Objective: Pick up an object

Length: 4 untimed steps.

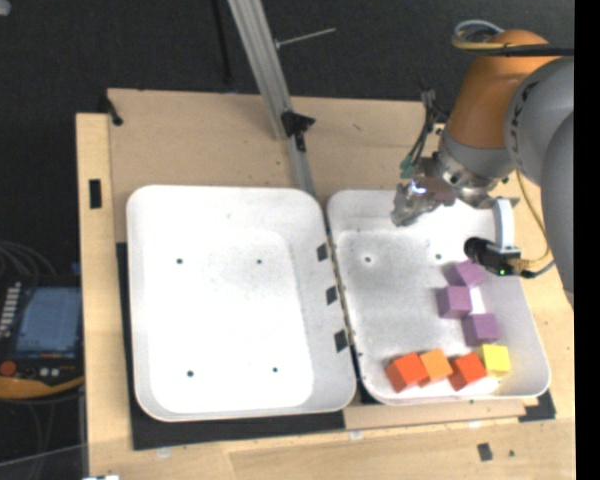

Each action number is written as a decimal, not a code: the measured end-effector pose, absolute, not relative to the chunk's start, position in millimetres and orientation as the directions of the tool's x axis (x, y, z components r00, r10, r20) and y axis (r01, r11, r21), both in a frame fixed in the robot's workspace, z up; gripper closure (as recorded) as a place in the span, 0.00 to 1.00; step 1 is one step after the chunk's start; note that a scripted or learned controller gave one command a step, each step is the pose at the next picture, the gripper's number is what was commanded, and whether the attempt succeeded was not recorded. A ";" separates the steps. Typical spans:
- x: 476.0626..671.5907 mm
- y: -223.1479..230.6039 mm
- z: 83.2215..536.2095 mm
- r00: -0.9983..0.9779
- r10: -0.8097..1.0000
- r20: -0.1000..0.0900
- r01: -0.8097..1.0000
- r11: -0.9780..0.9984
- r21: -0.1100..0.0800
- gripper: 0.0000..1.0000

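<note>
My gripper (pixel 410 208) hangs over the far edge of the right bin (pixel 380 288), pointing down, with nothing seen between its fingers. Purple blocks (pixel 464 298) lie along the right side of that bin, well in front of the gripper. At the bin's near edge sit an orange-red block (pixel 408 370), a lighter orange block (pixel 437 364), a red block (pixel 469 369) and a yellow block (pixel 496 358).
The left bin (pixel 220 298) lies beside the right one, with small black clips along the seam between them. A slanted metal pole (pixel 265 68) rises from the bench behind the bins. The arm's orange band (pixel 490 78) is at the upper right.
</note>
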<state>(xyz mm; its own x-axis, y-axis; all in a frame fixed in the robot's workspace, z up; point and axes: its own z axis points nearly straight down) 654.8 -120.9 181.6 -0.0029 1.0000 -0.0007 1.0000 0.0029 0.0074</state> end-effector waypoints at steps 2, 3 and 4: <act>649.5 -125.0 275.2 -0.003 1.000 -0.001 1.000 0.003 0.006 1.00; 653.4 -75.7 279.4 -0.006 1.000 0.000 1.000 0.006 0.004 1.00; 656.2 -30.7 279.3 -0.006 1.000 0.000 1.000 0.006 0.002 1.00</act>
